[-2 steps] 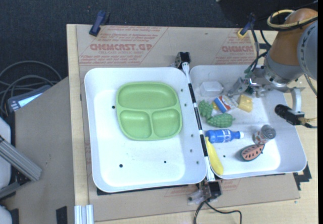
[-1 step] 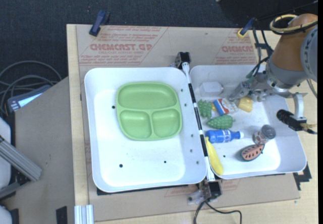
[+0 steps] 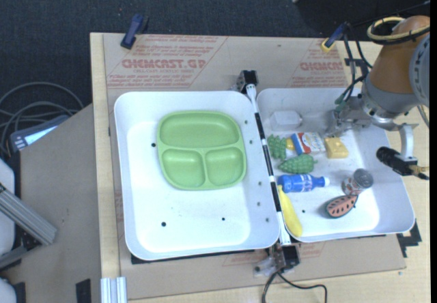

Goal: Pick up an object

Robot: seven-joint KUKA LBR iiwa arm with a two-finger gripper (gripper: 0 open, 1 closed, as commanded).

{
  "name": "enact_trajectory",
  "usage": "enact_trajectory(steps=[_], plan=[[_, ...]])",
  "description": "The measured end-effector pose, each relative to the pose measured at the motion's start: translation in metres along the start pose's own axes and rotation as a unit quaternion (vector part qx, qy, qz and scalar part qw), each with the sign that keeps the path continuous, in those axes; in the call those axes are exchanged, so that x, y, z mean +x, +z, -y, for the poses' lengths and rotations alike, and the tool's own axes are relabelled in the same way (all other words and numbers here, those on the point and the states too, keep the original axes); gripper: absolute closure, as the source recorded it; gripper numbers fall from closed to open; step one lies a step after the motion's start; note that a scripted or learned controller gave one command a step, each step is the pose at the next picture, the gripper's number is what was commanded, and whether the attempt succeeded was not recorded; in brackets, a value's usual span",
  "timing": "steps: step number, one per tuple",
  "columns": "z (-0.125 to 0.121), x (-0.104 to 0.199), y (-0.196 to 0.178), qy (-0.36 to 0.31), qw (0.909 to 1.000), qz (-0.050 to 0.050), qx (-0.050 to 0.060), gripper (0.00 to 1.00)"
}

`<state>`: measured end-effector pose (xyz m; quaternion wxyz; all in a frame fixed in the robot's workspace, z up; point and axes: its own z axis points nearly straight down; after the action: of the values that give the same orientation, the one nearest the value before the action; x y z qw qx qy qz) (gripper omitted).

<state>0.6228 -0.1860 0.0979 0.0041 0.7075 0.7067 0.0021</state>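
My gripper (image 3: 336, 128) hangs over the back of the right bin (image 3: 396, 216), just above a yellow block (image 3: 336, 149). Left of the block lie a colourful packet (image 3: 306, 142) and two green knobbly toys (image 3: 278, 146) (image 3: 298, 164). A blue bottle (image 3: 301, 183) lies on its side near the bin's middle. Along the left wall rests a yellow banana (image 3: 291, 217). Toward the front are a grey round piece (image 3: 361, 178) and an orange-brown oval toy (image 3: 340, 206). A clear small container (image 3: 285, 119) sits at the back left.
The left bin (image 3: 136, 226) holds a green divided plate (image 3: 202, 148). The grey arm with its orange band (image 3: 399, 63) comes in from the upper right. Blue clamps (image 3: 134, 30) (image 3: 332, 38) sit on the board's far edge.
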Motion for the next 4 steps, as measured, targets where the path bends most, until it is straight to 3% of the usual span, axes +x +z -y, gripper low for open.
enact_trajectory(steps=[1, 2, 3, 4], plan=[[0.007, 0.024, -0.068, -0.001, 1.0, -0.001, 0.003, 1.0], [0.007, 0.024, -0.067, -0.001, 1.0, -0.001, 0.004, 0.0], [-0.043, -0.02, 0.014, -0.001, 1.0, -0.002, 0.006, 0.0], [-0.045, -0.02, 0.003, -0.002, 1.0, -0.001, 0.003, 1.0]])
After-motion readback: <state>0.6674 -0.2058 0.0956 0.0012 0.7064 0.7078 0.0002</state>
